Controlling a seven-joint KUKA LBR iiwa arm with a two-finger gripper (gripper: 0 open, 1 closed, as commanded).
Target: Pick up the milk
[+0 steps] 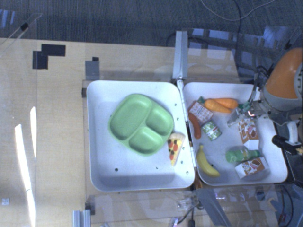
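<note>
**Arm closes in on milk carton in crowded bin**

At the right of the frame, the grey arm's pincer (pixel 240 113) hovers at the top of a small white-and-brown milk carton (pixel 248 129) lying in the right-hand white bin (pixel 282 174); whether the pincer is released or clenched cannot be told. A second, similar carton (pixel 251 168) sits lower right, beside a green bottle (pixel 241 154). A clean lift likely calls for straddling the carton's narrow sides and descending squarely, clear of the orange carrot (pixel 220 104) just above.

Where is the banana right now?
The banana lies in the right bin, near its front left corner, just left of the green bottle and below the small can.
</note>
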